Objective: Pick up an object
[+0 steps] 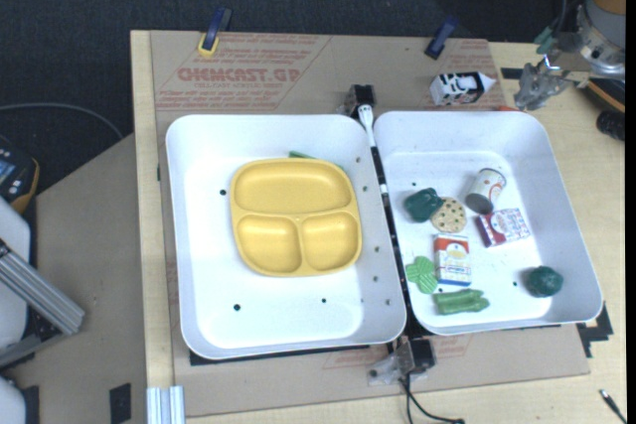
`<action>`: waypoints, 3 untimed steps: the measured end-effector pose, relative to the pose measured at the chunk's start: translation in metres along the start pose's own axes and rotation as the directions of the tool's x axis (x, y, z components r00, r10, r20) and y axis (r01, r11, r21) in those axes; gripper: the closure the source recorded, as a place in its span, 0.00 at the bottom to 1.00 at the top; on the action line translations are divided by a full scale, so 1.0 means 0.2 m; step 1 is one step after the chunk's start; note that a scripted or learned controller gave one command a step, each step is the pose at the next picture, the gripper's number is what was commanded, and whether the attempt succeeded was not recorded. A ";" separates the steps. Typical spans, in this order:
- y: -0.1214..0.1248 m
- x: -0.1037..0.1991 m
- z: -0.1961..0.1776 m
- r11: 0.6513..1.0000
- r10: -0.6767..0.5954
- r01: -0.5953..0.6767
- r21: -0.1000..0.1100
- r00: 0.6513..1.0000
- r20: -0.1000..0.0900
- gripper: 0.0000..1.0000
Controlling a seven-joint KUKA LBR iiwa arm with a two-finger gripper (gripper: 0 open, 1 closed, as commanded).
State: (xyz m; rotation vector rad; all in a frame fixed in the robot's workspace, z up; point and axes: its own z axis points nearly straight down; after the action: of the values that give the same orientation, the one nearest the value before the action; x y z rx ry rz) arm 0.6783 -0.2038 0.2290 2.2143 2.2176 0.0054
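Nearest, in the right shallow white bin [566, 213]: one green pod-shaped toy [459, 303], long axis running left-right, lying flat near the front wall. Just behind it, one light green leafy toy [422, 273] touching one small upright-format carton with red top and blue/orange print [453, 260], long axis front-to-back; its print was too small to read. At the front right corner, one dark green round lump [544, 281], well apart from the rest.

Mid bin: one tan chocolate-chip cookie toy [449, 213] beside one dark green rounded lump [422, 204]; one red-and-white flat packet [503, 226], text unreadable; one small can with white label [485, 189] tipped on its side, long axis diagonal, dark end pointing to the near left.

The left shallow white bin [199, 283] held one yellow three-compartment plastic plate [295, 215], with a green sliver [300, 155] peeking out behind its far edge.

Far: the brown cardboard-covered surface [298, 74] read "CHEMCAST GP" in red. Two clamps on its far edge, one yellow-blue [212, 33], one blue [439, 41]. One black-and-white cow-pattern object [462, 87] sat outside the bins.

The hand [534, 86] was at the far right, over the surface beyond the right bin, touching no object; can't tell if spread or pressed together.
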 end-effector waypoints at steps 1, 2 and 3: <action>-0.08 0.22 0.01 1.000 -0.002 0.002 0.010 1.000 -0.004 1.00; -0.12 0.45 -0.04 1.000 -0.002 0.002 0.010 1.000 -0.004 1.00; -0.11 0.70 -0.04 1.000 -0.003 0.003 0.010 1.000 -0.004 1.00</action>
State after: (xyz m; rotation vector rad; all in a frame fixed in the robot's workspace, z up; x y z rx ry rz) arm 0.6551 -0.0635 0.2367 2.2181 2.2277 -0.0006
